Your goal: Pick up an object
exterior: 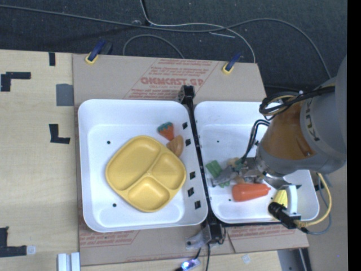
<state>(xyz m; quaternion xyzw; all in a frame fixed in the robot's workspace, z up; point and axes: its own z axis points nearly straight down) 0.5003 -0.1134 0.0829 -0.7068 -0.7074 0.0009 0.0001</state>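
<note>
claw (230, 173) beside orange carrot (250, 192)

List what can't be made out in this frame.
- Gripper: camera view, the wrist above covers it; finger state unreadable.
- Small grey object by the green piece: too blurred to identify.
- Orange carrot-like toy: contact with gripper unclear.
- Right bin: far side hidden by arm.

An orange carrot-shaped piece (250, 192) is lying on its side near the right bin's (225, 114) front wall, a green block (214, 167) sitting just left of it
</note>
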